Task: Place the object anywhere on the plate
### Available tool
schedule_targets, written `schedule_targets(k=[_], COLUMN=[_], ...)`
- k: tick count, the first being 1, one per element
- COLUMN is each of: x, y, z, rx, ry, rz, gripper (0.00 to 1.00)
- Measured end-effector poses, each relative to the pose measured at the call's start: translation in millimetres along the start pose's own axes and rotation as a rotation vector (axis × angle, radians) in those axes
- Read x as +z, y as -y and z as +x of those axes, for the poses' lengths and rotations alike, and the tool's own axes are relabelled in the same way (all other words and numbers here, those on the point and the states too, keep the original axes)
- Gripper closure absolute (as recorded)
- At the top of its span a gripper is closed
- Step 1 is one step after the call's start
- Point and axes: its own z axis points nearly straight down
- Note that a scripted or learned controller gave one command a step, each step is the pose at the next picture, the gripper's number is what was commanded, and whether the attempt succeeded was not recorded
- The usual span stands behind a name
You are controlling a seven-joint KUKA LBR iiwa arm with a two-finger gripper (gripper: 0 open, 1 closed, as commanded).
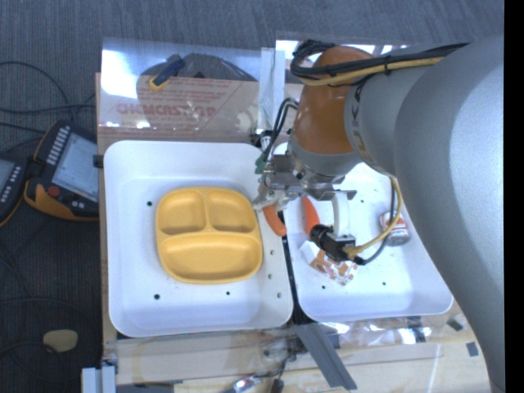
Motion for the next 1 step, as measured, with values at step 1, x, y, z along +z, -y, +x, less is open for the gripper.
schedule_targets(k=[1], x=[-0.1], y=[0.0], z=[-0.1], rx=[0.000], ry=[0.000], rz=[0.000], gripper=[0.00])
